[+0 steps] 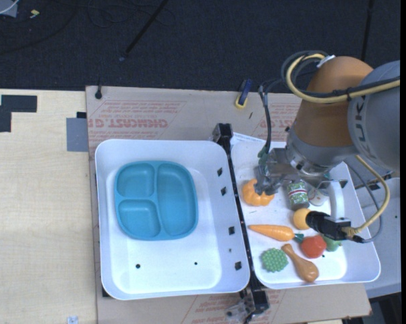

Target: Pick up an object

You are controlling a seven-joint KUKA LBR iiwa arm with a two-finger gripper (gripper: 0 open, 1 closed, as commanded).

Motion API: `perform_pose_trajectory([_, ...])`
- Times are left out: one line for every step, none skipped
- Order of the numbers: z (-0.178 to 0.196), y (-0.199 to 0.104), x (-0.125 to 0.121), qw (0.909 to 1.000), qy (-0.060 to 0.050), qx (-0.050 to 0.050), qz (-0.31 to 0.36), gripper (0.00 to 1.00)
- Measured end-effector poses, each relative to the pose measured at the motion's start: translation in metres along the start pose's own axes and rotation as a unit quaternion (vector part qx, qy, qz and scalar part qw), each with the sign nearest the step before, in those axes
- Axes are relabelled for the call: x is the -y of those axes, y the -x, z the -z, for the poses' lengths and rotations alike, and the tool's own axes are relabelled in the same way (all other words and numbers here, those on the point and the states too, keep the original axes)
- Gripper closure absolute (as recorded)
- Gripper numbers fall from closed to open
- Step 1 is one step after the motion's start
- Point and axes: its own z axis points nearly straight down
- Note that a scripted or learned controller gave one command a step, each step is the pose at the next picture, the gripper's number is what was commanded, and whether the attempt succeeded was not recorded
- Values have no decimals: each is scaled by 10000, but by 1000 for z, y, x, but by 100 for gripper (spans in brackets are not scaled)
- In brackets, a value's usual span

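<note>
In the right-hand bin (365,265), the gripper (264,184) is seen lowered onto an orange toy (257,194) near the bin's left wall; how far it is open, or whether the toy is gripped, cannot be told. The toy's long axis cannot be made out. A carrot (272,232) is laid nearby, tip pointing left. A blue divided plate (155,200) is shown in the left bin (122,275).

We see a blue divided plate (156,200) lying in the left white bin (122,262) at frame centre, on the cardboard-covered bench (41,214).
</note>
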Motion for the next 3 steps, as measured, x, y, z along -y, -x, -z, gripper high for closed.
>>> perform_pose_trajectory([5,-45,21,10000,-6,2,-2,100])
perform_pose_trajectory([-11,-85,25,10000,-11,9,-5,100])
perform_pose_trajectory([-7,-86,35,10000,-8,12,-18,100])
